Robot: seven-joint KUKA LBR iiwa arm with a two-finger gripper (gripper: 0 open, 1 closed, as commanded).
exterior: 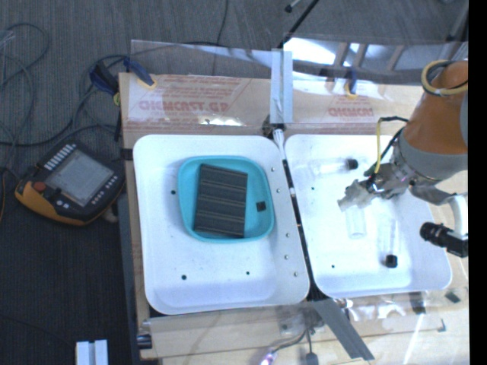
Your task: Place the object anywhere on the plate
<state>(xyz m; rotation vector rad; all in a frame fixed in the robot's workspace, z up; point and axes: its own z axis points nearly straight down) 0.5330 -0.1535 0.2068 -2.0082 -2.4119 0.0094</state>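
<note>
Camera view puts the hand (356, 196) low over the right bin (426, 276), in its middle, with the arm reaching in from the right. Whether the hand is spread or closed cannot be told, and nothing can be made out in its grip. The teal plate (187, 175) sits in the left bin (156, 272), well apart from the hand, straight to its left across the rims where the two bins meet. A dark ribbed block (221, 201) already lies flat on the plate, long axis running near to far, with a small dark square (261, 206) just beside its right edge. Judging by that, the block is probably the task's object and is already placed. Some clear, tube-like items (356, 223) lie in the right bin just near of the hand.
</note>
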